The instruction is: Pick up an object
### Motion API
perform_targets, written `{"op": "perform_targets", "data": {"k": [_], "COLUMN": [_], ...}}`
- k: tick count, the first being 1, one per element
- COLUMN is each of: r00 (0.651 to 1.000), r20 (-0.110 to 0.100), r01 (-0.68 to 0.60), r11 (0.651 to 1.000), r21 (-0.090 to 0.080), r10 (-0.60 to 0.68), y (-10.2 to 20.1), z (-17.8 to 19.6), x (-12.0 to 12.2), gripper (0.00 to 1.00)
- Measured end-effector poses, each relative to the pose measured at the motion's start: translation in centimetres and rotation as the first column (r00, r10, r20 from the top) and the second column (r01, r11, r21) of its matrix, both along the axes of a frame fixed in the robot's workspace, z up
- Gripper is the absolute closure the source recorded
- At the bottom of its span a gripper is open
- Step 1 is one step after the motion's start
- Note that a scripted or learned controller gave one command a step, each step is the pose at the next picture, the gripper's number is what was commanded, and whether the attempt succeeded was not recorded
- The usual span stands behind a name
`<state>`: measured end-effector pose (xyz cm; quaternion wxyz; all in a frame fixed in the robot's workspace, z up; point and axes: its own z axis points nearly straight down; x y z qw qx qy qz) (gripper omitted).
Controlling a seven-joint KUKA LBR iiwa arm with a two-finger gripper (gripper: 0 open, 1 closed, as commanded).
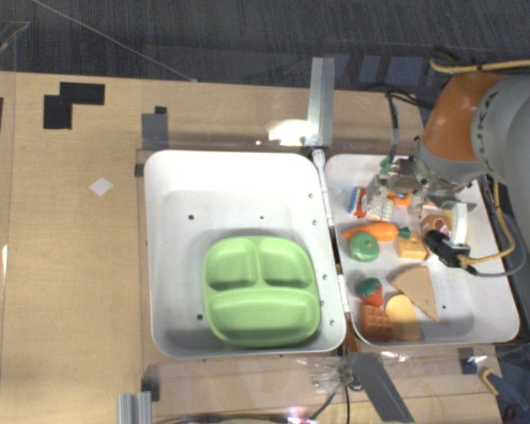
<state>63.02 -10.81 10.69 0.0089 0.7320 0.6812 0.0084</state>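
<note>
The right white bin (503,312) holds several small toy foods. Among them are an orange carrot (380,231), a green round piece (364,247), a yellow block (412,248), a tan wedge (420,288), a yellow ball (399,307) and a red-brown block (377,321). A red, white and blue packet (369,204) lies near the bin's back left. My gripper (396,186) hangs low over the back of this bin, just right of the packet and above the carrot. A dark red item (435,223) sits beside the wrist.
The left white bin (172,237) holds a green divided tray (261,290). A metal post (321,104) stands behind the wall between the bins. The grey arm with its orange band (455,117) covers the right bin's back right corner, and cables (490,259) trail along its right side.
</note>
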Motion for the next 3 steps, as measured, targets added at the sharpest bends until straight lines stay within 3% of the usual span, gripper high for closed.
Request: {"op": "perform_targets", "data": {"k": [1, 2, 3], "r00": [0.999, 1.000, 0.999], "r20": [0.027, 0.013, 0.026], "r01": [-0.032, -0.011, -0.045], "r11": [0.999, 1.000, 0.999], "r21": [-0.004, -0.002, -0.006], "r10": [0.032, 0.011, 0.045], "y": [-1.2, -1.2, 2.0], "z": [-0.1, -0.2, -0.1], "x": [-3.8, 1.1, -4.9], "gripper": [0.00, 0.00, 0.00]}}
